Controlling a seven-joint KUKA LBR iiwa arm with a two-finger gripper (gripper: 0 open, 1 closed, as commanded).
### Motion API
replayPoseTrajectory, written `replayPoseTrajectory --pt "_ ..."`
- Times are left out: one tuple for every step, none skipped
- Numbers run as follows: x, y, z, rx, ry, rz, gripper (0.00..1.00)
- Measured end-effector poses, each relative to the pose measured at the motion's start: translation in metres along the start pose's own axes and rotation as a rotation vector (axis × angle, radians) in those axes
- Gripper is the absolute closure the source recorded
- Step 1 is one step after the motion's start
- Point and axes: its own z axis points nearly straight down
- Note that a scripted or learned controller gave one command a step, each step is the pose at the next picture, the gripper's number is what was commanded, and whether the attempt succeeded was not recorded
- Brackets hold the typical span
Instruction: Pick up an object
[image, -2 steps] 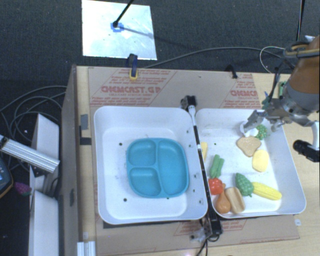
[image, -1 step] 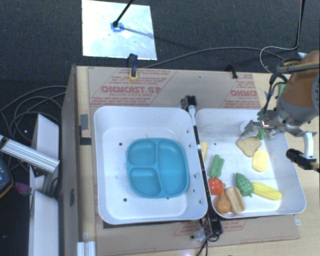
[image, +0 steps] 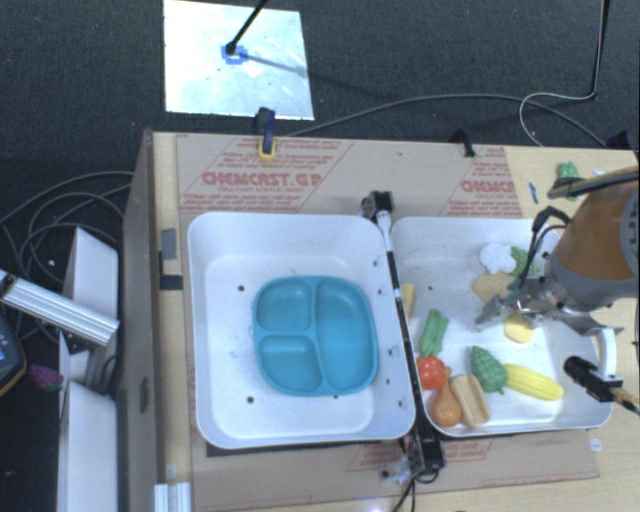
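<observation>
Camera view: corn (image: 533, 381) beside broccoli (image: 488, 368).

A blue divided plate (image: 316, 335) sits in a white bin (image: 225, 240); yellow corn (image: 533, 381) lies nearby.

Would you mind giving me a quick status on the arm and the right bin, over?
Tool low in right bin, over a small yellow piece. Nothing seen held. Corn cob, hot dog, tomato close by. Blue divided plate in left bin.
</observation>
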Motion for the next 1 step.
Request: replayPoseTrajectory --pt "-0.0185 0.0633 -0.0004 -0.002 -0.001 -0.003 0.00"
